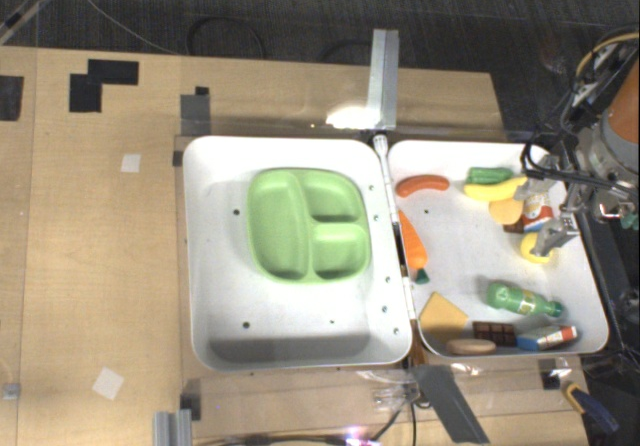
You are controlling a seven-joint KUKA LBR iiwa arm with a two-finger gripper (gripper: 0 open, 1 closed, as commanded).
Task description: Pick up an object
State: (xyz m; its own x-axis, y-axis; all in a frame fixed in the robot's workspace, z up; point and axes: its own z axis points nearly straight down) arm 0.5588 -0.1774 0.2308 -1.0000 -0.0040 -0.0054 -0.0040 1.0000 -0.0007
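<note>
The right bin holds several toy foods. A red sausage lies at its back left, and a green pepper and a yellow banana lie behind the middle. An orange carrot rests along the left wall. A cheese wedge, a green bottle, a chocolate bar and a red-and-blue marker lie at the front. My gripper reaches in from the right, low over a small yellow piece and beside a brown-and-red piece.
The left bin holds a green divided plate. A metal post stands behind the seam between the bins. The arm and its cables crowd the right bin's far right corner.
</note>
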